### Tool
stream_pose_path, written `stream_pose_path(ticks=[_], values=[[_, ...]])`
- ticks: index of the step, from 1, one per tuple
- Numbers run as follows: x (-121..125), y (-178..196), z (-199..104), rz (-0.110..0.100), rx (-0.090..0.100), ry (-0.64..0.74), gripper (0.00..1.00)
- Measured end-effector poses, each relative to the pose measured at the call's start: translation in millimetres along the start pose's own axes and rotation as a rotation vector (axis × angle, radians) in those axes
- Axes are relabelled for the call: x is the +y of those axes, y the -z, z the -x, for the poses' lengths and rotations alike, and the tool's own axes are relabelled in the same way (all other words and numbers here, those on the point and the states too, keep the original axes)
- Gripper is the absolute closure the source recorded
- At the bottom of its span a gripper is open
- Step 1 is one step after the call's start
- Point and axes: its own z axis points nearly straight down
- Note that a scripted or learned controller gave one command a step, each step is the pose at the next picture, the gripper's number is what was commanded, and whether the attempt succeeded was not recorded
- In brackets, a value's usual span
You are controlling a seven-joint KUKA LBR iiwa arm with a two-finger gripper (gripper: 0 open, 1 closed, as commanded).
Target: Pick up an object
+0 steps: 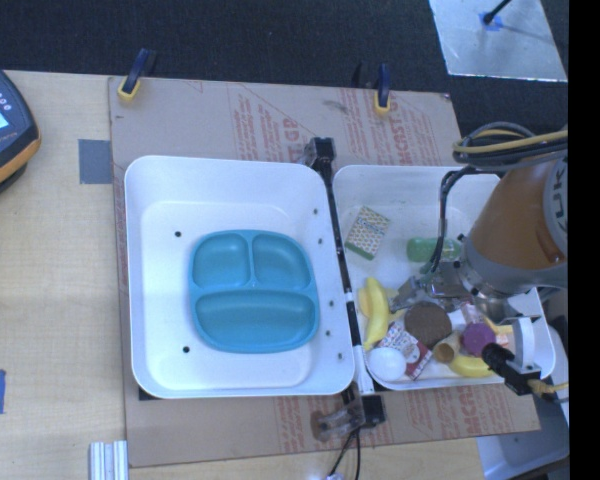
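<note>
The right bin [400, 183] holds several small objects. A yellow banana [375, 308] lies by its left wall. A brown round piece [427, 321] sits near the middle, with a white ball [384, 362] and a red-and-white packet [410, 352] in front of it. A purple piece [475, 337], a second yellow piece [469, 366], a green object [423, 249] and a patterned card [368, 232] are there too. My gripper [425, 291] hangs low over the bin, just behind the brown piece. The wrist hides what is under it.
The left bin [150, 268] holds a blue divided plate [253, 291]. A black clamp [321, 152] sits where the bins meet at the back. Cables [500, 140] loop behind the arm. A yellow-and-grey device [0, 118] lies at the bench's far left.
</note>
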Motion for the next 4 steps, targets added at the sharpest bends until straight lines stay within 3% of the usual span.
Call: stream_pose_path(ticks=[1, 2, 3, 4], values=[[68, 1, -19, 0.01, -0.001, 0.006, 0.0], [-34, -1, 12, -0.003, 0.002, -0.003, 0.0], [-30, 11, 11, 0.002, 0.0, 0.005, 1.0], [13, 105, -83, 0.013, 0.0, 0.01, 1.0]])
